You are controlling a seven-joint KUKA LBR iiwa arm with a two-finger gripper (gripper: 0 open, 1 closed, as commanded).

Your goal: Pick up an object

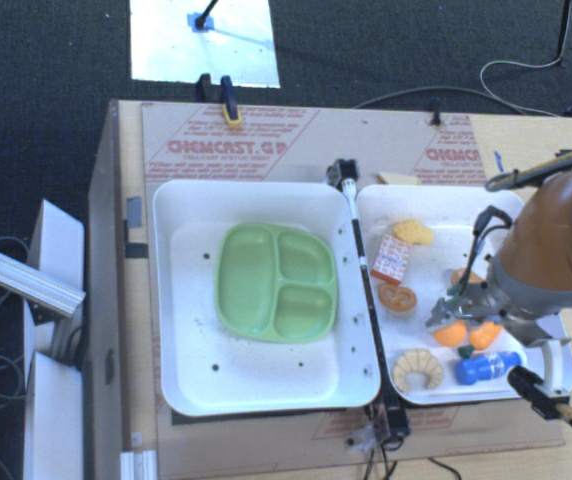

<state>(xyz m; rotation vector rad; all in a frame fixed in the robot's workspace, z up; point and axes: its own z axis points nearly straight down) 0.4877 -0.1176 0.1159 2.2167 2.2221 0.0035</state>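
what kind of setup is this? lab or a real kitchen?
Most likely a robotics lab bench, not a kitchen: two white bins sit on a board over dark carpet, toy food such as a croissant lies in the right one, and loose cables trail across the floor.

The protective sheet [266, 143] covering the bench behind the two bins carries the red printed brand "CHEMCAST GP", readable at upper left and partly again at upper right, while its smaller lines are too blurred to read
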